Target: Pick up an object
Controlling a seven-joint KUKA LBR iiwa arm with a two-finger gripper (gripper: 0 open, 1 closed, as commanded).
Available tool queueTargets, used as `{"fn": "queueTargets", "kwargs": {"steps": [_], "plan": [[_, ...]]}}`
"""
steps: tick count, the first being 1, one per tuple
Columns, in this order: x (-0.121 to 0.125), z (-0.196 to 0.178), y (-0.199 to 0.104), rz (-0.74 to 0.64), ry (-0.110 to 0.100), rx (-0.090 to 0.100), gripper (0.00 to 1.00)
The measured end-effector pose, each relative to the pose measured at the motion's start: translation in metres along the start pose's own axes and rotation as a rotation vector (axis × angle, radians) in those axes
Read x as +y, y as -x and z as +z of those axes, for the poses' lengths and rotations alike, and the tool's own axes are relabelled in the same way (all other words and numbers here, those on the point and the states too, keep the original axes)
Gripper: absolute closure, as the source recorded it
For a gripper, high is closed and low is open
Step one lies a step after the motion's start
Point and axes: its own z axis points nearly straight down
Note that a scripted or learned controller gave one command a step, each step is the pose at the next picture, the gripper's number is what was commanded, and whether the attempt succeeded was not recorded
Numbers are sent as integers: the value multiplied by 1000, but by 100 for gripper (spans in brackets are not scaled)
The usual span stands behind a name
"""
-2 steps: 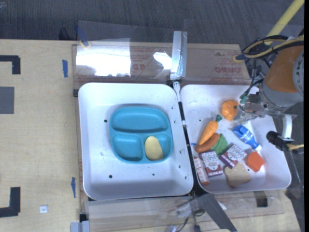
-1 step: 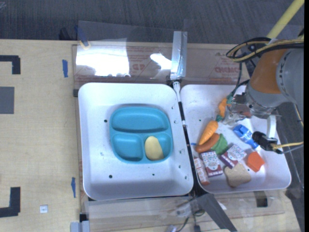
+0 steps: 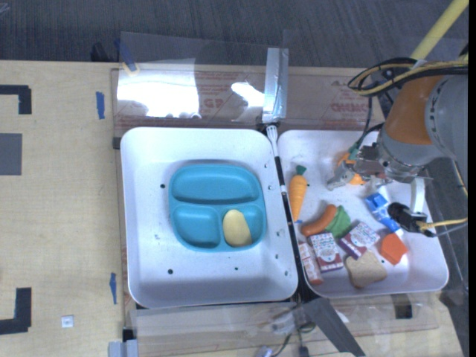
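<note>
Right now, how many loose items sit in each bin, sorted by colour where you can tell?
Left bin:
Blue tray: 1
Yellow item: 1
Right bin:
Orange carrot: 1
Orange-red sausage shape: 1
Green piece: 1
Red-white cartons: 3
Tan piece: 1
Orange-red block: 1
Blue-white packet: 1
Total: 11

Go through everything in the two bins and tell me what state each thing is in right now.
Blue tray: flat in the left bin, right way up.
Potato: lying in the tray's lower right compartment.
Carrot: lying in the right bin by the divider, green top away from the camera.
Cartons: lying flat.
Bread slice: lying flat.
Gripper: low over the right bin, nothing seen held.
</note>
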Motion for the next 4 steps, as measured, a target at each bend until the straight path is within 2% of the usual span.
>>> {"fn": "queueTargets", "kwargs": {"steps": [1,2,3,4], "plan": [[21,-42,23,48,3,-1,0],[-23,-5,42,105,-1,0,0],[-23,-2,47,241,4,14,0],[-53,-3,51,217,3,13,0]]}}
